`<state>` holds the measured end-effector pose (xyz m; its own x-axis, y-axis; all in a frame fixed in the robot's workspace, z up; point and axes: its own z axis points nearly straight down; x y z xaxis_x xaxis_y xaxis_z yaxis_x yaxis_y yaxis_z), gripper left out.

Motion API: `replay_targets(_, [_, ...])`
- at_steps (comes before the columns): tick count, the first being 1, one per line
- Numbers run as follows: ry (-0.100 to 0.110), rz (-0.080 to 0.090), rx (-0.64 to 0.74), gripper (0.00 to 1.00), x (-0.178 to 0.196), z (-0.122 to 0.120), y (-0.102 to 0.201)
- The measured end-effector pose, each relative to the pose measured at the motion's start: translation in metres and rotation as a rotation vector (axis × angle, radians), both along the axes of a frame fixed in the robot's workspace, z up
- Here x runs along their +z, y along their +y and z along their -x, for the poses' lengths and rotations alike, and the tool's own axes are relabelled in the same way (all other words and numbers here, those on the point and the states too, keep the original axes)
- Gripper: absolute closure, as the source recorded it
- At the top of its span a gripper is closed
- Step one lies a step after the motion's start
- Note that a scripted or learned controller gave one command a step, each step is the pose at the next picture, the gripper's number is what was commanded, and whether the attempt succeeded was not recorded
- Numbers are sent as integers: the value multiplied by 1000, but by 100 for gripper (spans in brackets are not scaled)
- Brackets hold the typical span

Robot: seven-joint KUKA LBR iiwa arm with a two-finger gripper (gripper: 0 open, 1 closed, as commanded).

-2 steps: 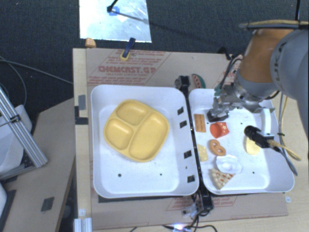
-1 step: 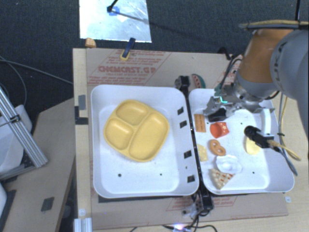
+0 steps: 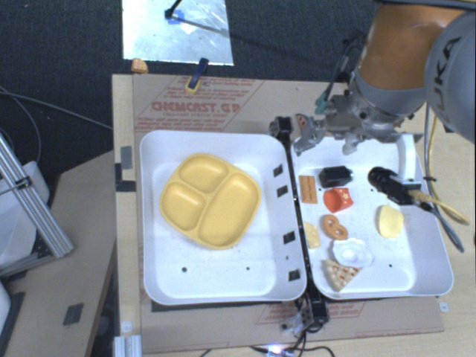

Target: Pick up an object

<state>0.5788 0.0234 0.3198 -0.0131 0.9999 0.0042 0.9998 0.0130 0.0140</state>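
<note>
My gripper [image 3: 324,144] hangs over the far edge of the right bin [image 3: 435,262], its two fingers spread open with nothing between them. Just below it in that bin lies a small black block [image 3: 335,175]. Around the block are an orange cracker [image 3: 307,188], a red piece [image 3: 338,199], a donut [image 3: 334,227], a pale yellow lemon-like piece [image 3: 390,222], a fried egg [image 3: 351,253], a pizza slice [image 3: 340,274] and a pale chip [image 3: 312,234]. None of them touches the gripper.
The left bin [image 3: 160,274] holds a yellow divided plate [image 3: 210,200]. A black divider [image 3: 291,199] runs between the bins. Beyond the bins lie a shiny metal sheet [image 3: 177,19] and a blue-and-yellow tool [image 3: 197,75]. The arm [image 3: 405,43] looms over the right bin's far corner.
</note>
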Motion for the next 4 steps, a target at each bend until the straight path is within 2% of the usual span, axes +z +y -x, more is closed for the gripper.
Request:
replay_targets(1, [8,4,-3,100,3,0,-6])
replay_targets(2, [20,4,-16,100,-40,73,-41])
replay_targets(3, [22,2,-6,100,-130,82,7])
replay_targets(4, [-1,2,-7,100,-3,90,10])
